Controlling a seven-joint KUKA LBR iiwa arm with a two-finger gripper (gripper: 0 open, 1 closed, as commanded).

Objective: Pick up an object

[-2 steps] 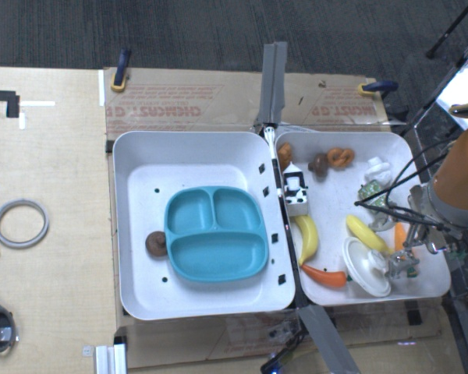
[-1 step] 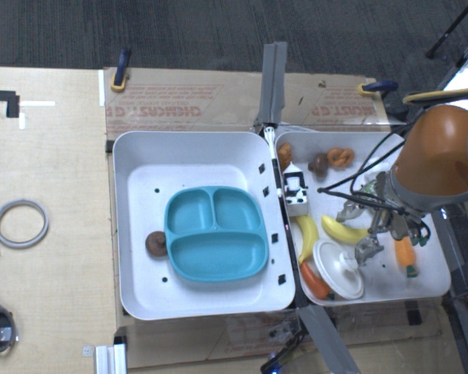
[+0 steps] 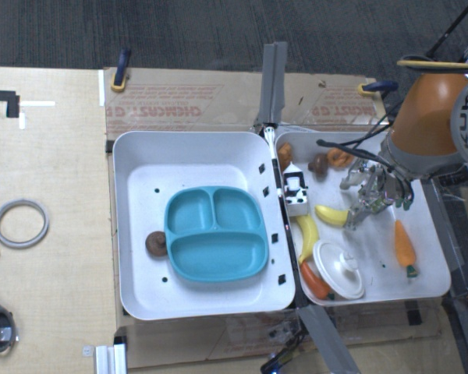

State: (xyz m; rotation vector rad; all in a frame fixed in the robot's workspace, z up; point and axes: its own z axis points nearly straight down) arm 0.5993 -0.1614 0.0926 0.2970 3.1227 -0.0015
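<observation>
The blue divided plate (image 3: 216, 234) sits in the middle of the left bin (image 3: 132, 162). It has three sections. Just left of the plate, touching its edge, lies a small brown round thing (image 3: 156, 243) like a doughnut.

To the right of the plate, past the wall between the bins, is the right bin (image 3: 430, 283). The things to pick from are all in there. Closest to the plate is a little black and white toy (image 3: 296, 194), maybe a cow, right by the wall. Below it a yellow banana (image 3: 306, 237) lies along the wall. A second yellow piece (image 3: 332, 215) lies a bit further right of the plate. A white round lid (image 3: 340, 269) rests near the front of the bin, and something red (image 3: 315, 280) peeks out from under its left side. Far right of the plate is an orange carrot (image 3: 405, 245). Up at the back are small brown and orange things (image 3: 331, 160).

The grey arm with its orange band (image 3: 430, 115) comes in from the far side of the right bin. Its gripper (image 3: 362, 207) hangs low over the bin floor, just right of the second yellow piece. The fingers look a little apart, with nothing between them.

Far left of the plate, out on the bench, lies a grey ring (image 3: 19, 223).
</observation>
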